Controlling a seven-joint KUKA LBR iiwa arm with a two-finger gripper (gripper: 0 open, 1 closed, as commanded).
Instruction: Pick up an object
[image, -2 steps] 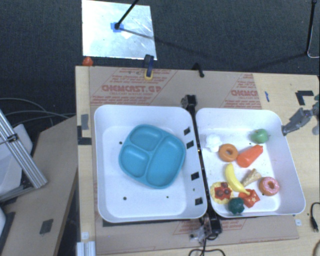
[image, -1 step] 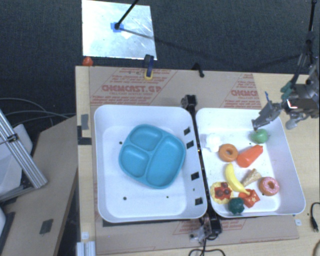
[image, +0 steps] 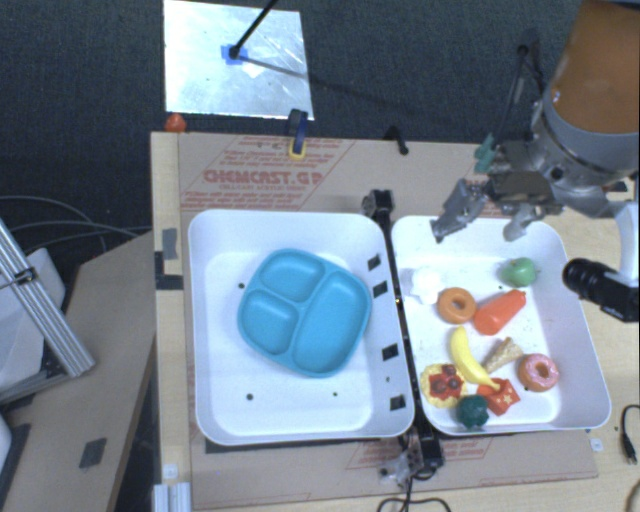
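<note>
I see my tool (image: 487, 221) at upper right, fingers spread with nothing between them, hovering over the right bin's (image: 585, 345) top edge. Below it lie a green apple (image: 519, 270), donut (image: 457, 304), carrot (image: 498, 311) and banana (image: 468, 357). The left bin (image: 215, 300) holds a blue plate (image: 303, 311).

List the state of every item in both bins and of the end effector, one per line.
end effector: open, holding nothing, above the right bin's far edge
blue plate: flat in left bin
banana: lying in right bin
carrot: lying on its side
green apple: resting apart
orange donut: flat
pink donut: flat
</note>
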